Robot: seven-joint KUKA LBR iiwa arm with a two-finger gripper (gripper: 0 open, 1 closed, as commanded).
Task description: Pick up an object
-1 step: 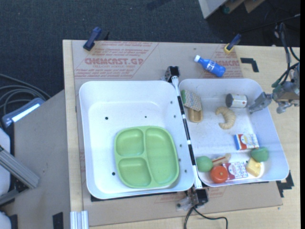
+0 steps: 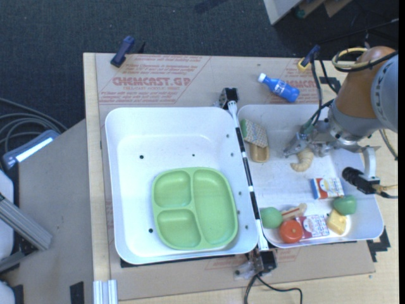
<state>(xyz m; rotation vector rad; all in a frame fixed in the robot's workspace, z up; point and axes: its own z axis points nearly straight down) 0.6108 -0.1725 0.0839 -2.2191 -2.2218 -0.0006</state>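
Observation:
My gripper (image 2: 306,148) hangs low in the right bin (image 2: 373,233), near its back middle. Its fingers look spread, so it is open, and nothing sits between them. A tan curved piece (image 2: 302,163) lies just in front of the fingertips, touching or nearly touching them. Along the bin's front lie a green ball (image 2: 271,217), a red tomato (image 2: 291,232), a printed packet (image 2: 314,225), a yellow wedge (image 2: 338,223) and a green apple (image 2: 345,204). A small carton (image 2: 326,187) rests between them and the gripper.
A tan and grey block (image 2: 255,139) leans by the divider wall at the right bin's left side. The left bin (image 2: 126,144) holds a green divided plate (image 2: 193,206). A blue bottle (image 2: 279,87) lies on the bench behind the right bin.

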